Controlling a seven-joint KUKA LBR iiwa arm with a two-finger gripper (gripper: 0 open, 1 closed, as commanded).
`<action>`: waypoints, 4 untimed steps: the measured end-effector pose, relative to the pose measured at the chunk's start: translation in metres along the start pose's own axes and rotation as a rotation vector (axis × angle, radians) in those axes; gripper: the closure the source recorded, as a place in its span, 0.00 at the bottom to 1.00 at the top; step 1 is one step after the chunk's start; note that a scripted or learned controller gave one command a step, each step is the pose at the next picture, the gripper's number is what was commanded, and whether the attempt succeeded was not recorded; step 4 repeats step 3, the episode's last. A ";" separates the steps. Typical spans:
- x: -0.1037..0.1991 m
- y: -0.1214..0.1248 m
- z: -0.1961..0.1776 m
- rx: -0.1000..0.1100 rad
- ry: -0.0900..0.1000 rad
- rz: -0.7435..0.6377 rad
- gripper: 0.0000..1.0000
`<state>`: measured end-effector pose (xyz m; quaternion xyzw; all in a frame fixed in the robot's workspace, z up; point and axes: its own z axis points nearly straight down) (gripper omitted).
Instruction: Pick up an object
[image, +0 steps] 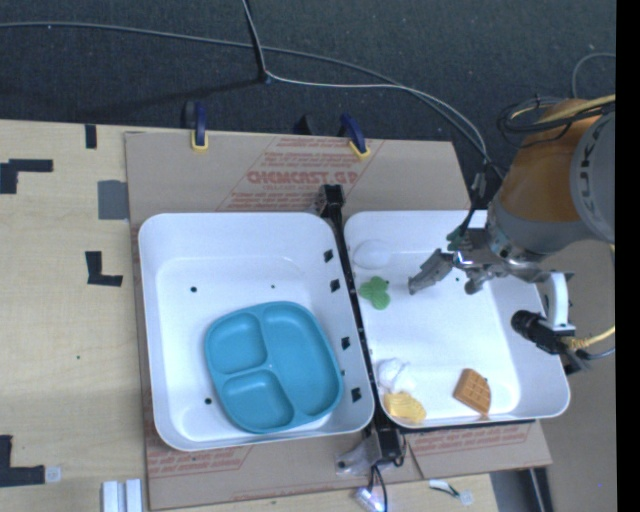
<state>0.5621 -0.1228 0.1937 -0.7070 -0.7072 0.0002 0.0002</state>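
Nearest the lower edge of the tabletop (60, 300), three small things lay along the front wall of my right bin (520, 405): a brown waffle-like piece (473, 391) toward the right corner, a yellow piece (405, 407) left of it, and a small white lump (391, 373) just behind and touching the yellow one. In the left bin (160, 250) sat one blue divided plate (272, 365) with three compartments, nothing on it.

Farther back in the right bin lay one green piece (375, 292) close to the divider, and just beyond it a pale, whitish object (371, 254) that was hard to make out against the white floor. So I counted five loose things in the right bin, one plate in the left, two bins in all.

My tool (447, 271) hung over the back half of the right bin, fingers spread apart with nothing between them. The green piece was the nearest candidate, a little to the tool's left. To do this well, I judged I should centre the open fingers over that piece, keep clear of the divider wall beside it, come straight down until the tips nearly met the floor, and only then close. Its closeness to the wall was the risk: one finger could catch the rim.

Beyond the bins, two clamps (200, 128) held the cardboard's far edge.
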 end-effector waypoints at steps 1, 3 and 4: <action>-0.022 -0.025 -0.012 -0.001 0.000 0.002 0.00; -0.084 -0.060 0.004 -0.001 0.000 -0.055 0.00; -0.084 -0.060 0.004 -0.001 0.000 -0.055 0.00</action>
